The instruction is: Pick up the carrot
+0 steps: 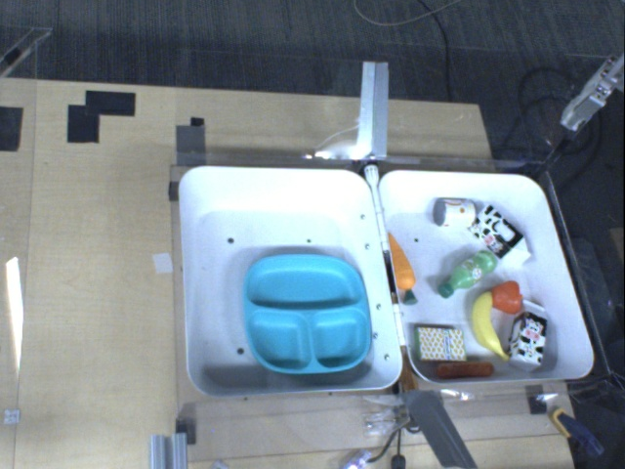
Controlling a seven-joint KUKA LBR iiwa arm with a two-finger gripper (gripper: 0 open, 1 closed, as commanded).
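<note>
Camera view, tapered orange carrot (400, 264) against right bin's (557, 223) left wall, hand state untellable.

A small part of the grey robot arm (598, 88) is showing, and it is reaching in beyond the far right corner of the right-hand shallow white bin (459, 172). The pale grey, elongated piece is slanting, with its upper end running off toward the frame's right edge and its lower end pointing down and left toward that bin's corner. This lower end, apparently the two-finger gripper (572, 117), is hanging outside the bin's rim, well apart from the bin's interior. It is too small and blurred to read any finer pose.
</note>
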